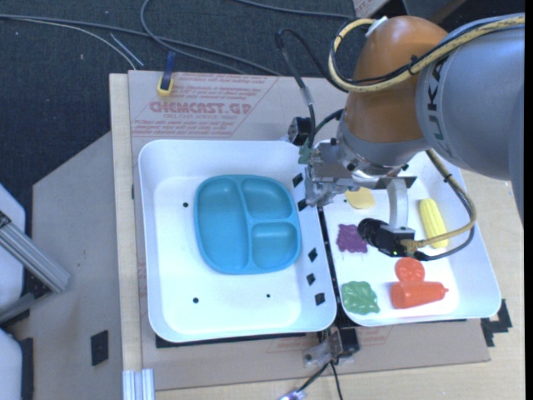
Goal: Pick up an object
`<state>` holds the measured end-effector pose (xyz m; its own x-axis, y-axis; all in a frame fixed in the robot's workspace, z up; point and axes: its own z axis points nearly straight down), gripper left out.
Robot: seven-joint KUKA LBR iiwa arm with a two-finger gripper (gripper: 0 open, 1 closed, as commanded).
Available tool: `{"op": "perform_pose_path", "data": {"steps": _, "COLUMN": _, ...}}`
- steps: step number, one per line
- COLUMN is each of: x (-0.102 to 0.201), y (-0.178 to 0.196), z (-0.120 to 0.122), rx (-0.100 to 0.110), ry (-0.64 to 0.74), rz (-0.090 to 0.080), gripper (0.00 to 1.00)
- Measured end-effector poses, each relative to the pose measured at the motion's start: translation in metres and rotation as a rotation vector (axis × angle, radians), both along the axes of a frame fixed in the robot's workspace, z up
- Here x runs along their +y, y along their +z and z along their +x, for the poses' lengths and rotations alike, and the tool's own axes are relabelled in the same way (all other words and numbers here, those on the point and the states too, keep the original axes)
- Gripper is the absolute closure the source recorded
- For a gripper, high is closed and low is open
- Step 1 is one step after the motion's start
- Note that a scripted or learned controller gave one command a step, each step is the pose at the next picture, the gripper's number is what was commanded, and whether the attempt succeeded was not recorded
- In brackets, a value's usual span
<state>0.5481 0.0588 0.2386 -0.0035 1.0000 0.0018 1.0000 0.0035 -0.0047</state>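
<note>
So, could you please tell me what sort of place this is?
Probably a robotics lab test bench: a grey arm reaches over two white bins, toy food like a corn cob lies in one, and cables trail across the floor.

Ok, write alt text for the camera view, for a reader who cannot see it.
A grey and orange robot arm reaches over the right white bin, which holds toy food: a yellow corn cob, purple grapes, a green piece and an orange piece. The left white bin holds a blue divided plate.
</note>
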Motion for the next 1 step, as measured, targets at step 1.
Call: {"op": "perform_pose_path", "data": {"steps": 1, "x": -0.0021, "y": 0.0007, "z": 0.0007, "rx": -0.002, "ry": -0.003, "rz": -0.001, "gripper": 0.0}}
